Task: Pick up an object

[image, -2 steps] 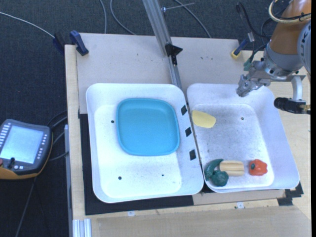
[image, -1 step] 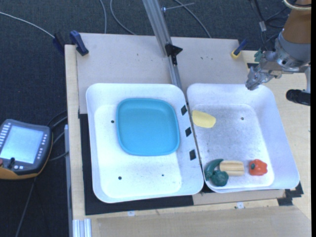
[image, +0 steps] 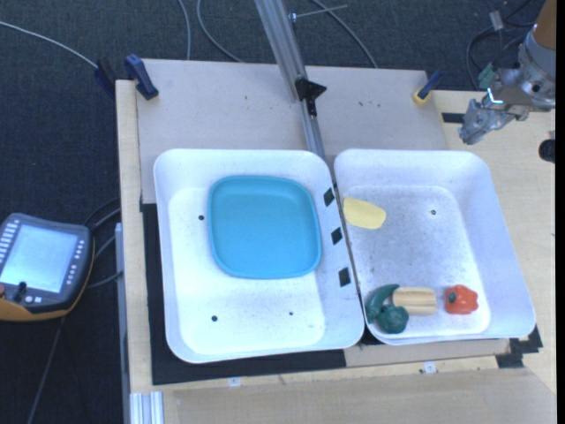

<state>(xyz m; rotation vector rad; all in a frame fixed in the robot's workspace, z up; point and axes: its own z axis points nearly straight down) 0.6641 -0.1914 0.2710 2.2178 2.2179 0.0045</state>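
Camera view cuts off most of the grey arm at the right edge; its gripper [image: 474,122] hangs beyond the right white bin [image: 494,201], too small and blurred to read. Inside lie a yellow soft wedge [image: 364,213], green toy [image: 387,308], tan block [image: 415,300], red pepper [image: 460,299].

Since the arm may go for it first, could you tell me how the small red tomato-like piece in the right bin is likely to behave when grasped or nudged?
The red piece looks rounded and glossy, so it may roll if nudged and could slip from a pinch. It seems small, probably light. It lies near the right bin's front wall, beside the tan block, which might crowd the end effector.
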